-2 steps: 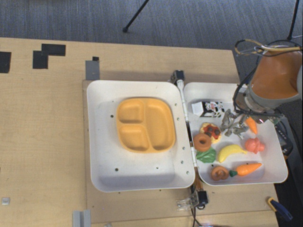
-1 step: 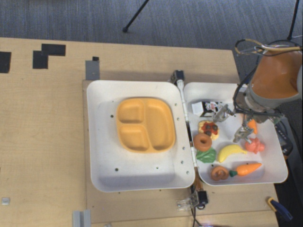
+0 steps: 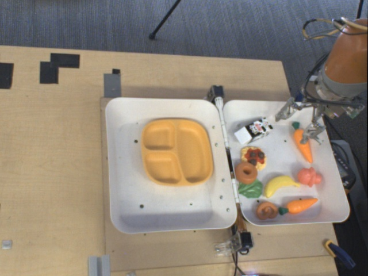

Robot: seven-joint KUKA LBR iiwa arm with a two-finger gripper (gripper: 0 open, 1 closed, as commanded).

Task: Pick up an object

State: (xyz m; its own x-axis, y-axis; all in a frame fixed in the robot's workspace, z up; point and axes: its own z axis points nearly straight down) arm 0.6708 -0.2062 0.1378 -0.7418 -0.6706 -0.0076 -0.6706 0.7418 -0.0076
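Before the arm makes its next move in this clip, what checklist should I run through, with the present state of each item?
1. Gripper is over the right bin, where the toys lie: ok.
2. Fingers spread apart, nothing between them: ok.
3. A target sits close: the upper carrot lies just below the gripper: ok.
4. That carrot is apart from its neighbours, with the pink toy further down: ok.
5. Whether a fingertip already touches the carrot's green top: cannot tell.
6. Doughnut, green leaf and banana crowd together, a poorer first pick: not ok.
7. Left bin holds the yellow divided plate, out of the arm's way: ok.
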